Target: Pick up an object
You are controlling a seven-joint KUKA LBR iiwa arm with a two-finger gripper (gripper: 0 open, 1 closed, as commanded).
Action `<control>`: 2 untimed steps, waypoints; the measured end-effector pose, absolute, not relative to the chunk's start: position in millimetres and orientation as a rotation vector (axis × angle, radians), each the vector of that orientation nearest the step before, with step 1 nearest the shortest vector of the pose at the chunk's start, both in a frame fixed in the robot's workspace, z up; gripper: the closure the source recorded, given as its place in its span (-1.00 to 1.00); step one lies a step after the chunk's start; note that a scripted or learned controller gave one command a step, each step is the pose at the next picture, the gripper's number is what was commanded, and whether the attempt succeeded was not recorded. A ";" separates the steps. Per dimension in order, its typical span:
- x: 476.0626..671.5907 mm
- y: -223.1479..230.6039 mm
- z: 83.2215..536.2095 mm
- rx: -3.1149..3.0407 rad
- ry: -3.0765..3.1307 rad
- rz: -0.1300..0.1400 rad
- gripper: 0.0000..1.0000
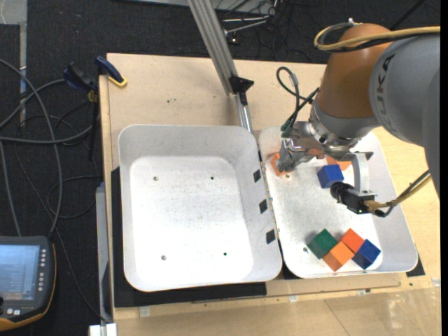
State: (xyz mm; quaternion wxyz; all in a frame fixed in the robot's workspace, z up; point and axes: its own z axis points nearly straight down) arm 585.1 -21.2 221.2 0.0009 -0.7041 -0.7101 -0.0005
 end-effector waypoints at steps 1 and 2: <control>562.5 17.3 220.8 -2.211 -2.228 0.001 1.00; 536.0 59.4 234.2 -2.210 -2.229 0.000 1.00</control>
